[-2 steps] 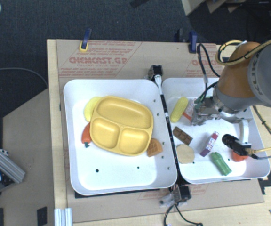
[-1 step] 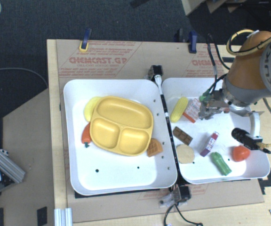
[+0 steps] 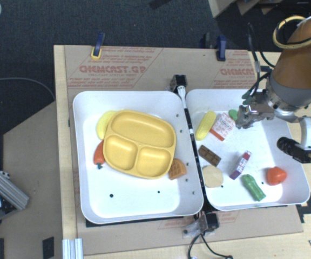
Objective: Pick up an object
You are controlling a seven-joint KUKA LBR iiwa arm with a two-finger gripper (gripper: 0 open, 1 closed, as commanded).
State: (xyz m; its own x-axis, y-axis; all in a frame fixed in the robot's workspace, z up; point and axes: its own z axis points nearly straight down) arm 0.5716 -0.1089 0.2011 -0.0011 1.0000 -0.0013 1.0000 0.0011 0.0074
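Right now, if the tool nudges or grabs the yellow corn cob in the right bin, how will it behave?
The corn cob looks rounded and elongated, so a sideways nudge would probably roll it. It looks like a plastic toy, likely light and stiff. It lies near the right bin's left wall, which may crowd a grasp.

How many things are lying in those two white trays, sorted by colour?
Yellow: 3 (divided plate, banana, corn)
Red/orange: 3 (tomato, pepper, packet)
Green: 2 (cucumber, small piece)
Brown/tan: 3 (chocolate bar, cookie, waffle)
Purple: 1 (tube)
Total: 12
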